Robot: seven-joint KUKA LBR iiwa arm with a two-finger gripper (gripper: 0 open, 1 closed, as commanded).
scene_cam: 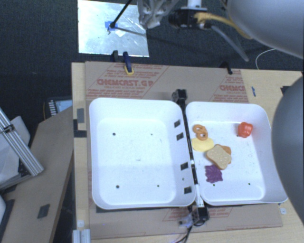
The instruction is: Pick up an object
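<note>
Nothing stands over the right bin (259, 193): you have a clear view of every piece in it. Black clips (183, 136) run down the seam where it meets the left bin (102, 192). A blue and yellow clamp (128, 64) grips the far edge of the cardboard sheet (156, 79), which has red lettering and lies under both bins.

The surface (78, 90) is pale wood, over dark carpet (38, 47). A shiny metal plate (111, 38) lies on the floor beyond it, and an aluminium rail (19, 147) leans in at the left.

The pieces sit in the right bin's left half, close to the seam. A brown pretzel (200, 131) touches a yellow round piece (202, 144). Just beside that lies a tan toast slice (219, 156), and a ragged purple piece (213, 174) lies nearer you. A red pepper (244, 129) sits apart, towards the far right corner.

The hand (153, 13) hangs at the top of the view, well away from both bins. You cannot tell whether it is released or clenched. The grey arm (266, 23) is blurred beside it.
</note>
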